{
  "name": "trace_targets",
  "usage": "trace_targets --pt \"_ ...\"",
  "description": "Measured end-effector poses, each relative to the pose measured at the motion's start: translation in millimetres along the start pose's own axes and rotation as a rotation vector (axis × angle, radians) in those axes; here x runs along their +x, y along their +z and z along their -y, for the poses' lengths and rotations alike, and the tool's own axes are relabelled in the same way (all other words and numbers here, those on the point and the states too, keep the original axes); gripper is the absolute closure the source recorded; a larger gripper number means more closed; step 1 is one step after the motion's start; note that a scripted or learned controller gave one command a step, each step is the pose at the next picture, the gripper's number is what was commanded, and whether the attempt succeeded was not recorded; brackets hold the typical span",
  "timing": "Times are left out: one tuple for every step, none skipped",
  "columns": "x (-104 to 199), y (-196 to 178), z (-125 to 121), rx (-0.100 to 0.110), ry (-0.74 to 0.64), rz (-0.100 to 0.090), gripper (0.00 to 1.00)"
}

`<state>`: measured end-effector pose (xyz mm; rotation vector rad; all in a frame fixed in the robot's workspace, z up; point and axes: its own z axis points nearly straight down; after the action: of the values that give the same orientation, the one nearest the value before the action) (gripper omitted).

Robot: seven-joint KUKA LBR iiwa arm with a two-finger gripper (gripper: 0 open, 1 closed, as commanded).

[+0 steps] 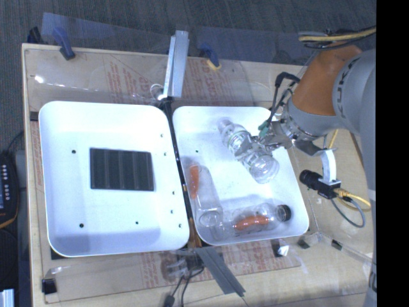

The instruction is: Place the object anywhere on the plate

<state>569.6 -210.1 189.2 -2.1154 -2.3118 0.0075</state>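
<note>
Bins are set side by side on the wooden bench (pixel 96 75), their inner rims touching. The left shallow white bin (pixel 57 171) contains a dark rectangular ribbed plate (pixel 121 169), lying flat near its middle. The right shallow white bin (pixel 204 126) contains three clear plastic bottles: one clear bottle with orange contents (pixel 199 187) along the left wall, another clear bottle with a black cap and an orange piece inside (pixel 252 217) along the near wall, and a clear empty bottle (pixel 248 149) lying tilted in the upper middle. The two-finger gripper (pixel 271 133) is seen at the far end of this last bottle, touching or just beside it; whether it is clenched or released cannot be told. Dark carpet (pixel 192 5) is seen beyond the bench.
</note>
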Motion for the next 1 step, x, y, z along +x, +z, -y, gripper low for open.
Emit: trace_targets --pt "-0.2 -16.9 10.8 -0.001 0.035 0.001 1.00"
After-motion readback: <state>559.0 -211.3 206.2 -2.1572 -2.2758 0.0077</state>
